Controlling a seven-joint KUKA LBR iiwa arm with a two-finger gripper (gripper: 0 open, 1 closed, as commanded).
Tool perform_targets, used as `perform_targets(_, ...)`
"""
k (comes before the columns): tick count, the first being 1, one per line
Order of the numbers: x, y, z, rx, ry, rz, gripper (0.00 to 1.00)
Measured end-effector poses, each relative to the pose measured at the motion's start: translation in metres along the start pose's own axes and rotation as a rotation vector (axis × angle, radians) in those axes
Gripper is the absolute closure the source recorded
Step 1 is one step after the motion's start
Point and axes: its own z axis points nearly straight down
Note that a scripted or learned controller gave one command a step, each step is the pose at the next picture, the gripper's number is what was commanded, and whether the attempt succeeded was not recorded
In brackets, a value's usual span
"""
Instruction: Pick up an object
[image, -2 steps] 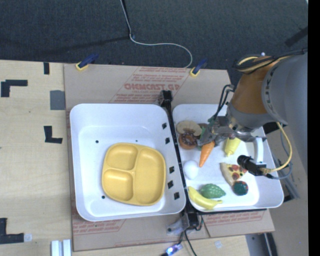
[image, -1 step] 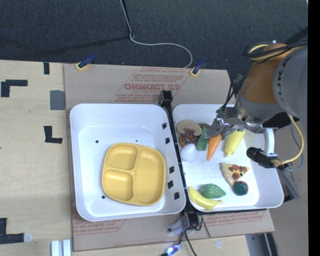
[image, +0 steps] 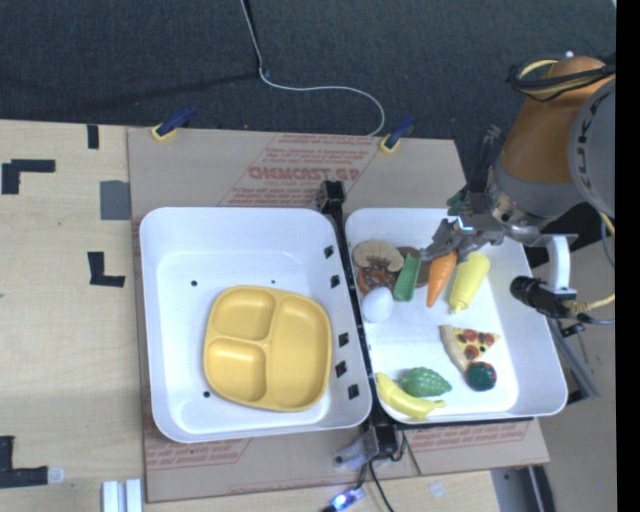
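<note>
My gripper hangs over the back of the right bin, just above the top ends of an orange carrot and a yellow bottle. A green stick-shaped piece lies to the carrot's left, beside a brown and white round item and a white egg. Toward the front lie a pizza slice, a small dark green ball, a green leafy piece and a banana.
The left bin holds a yellow divided plate. A black divider runs between the bins. The bench around them is cardboard and wood, and a cable lies across dark cloth behind.
</note>
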Motion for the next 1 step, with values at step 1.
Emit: perform_targets(1,0.0627,-0.0078,-0.0042,0.006,0.003,-0.006,1.0)
